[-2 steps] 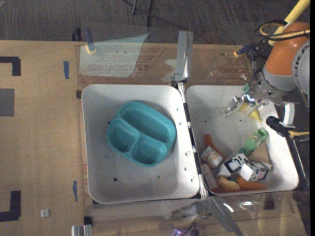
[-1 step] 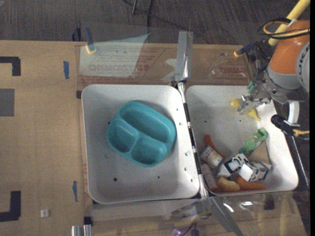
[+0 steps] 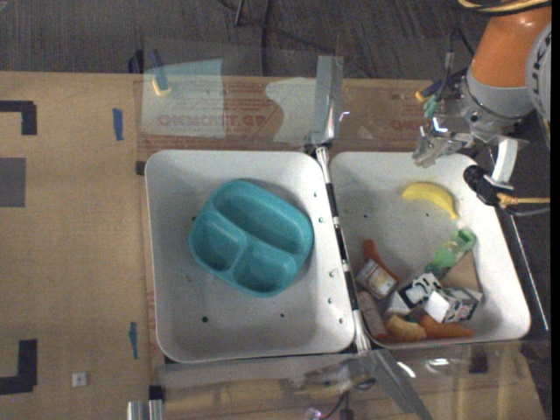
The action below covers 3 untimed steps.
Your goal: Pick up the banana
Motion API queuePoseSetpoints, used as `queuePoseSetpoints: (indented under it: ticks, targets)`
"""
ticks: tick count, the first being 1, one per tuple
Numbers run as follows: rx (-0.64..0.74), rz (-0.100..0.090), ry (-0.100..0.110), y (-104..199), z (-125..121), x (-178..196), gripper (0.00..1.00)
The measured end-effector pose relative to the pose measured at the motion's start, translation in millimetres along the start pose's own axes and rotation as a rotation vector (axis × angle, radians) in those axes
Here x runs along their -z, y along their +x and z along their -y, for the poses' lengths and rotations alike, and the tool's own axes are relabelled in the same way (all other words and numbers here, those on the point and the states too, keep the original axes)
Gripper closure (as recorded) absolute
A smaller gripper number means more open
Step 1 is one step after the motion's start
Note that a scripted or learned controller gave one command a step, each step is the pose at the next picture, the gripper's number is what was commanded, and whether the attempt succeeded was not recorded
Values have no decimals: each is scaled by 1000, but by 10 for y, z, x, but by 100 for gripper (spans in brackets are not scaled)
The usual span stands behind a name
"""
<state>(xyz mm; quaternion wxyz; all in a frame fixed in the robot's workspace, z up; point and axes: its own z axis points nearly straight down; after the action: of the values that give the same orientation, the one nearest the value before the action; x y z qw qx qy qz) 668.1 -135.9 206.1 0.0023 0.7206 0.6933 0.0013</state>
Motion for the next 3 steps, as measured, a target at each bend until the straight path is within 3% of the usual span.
queuePoseSetpoints:
  ticks: [1, 2, 3]
  targets:
    - [0, 0, 1, -1, 2, -4, 0]
    - [59, 1, 0, -506, 176, -996, 0]
    - [109, 1, -3, -178, -10, -1182, 0]
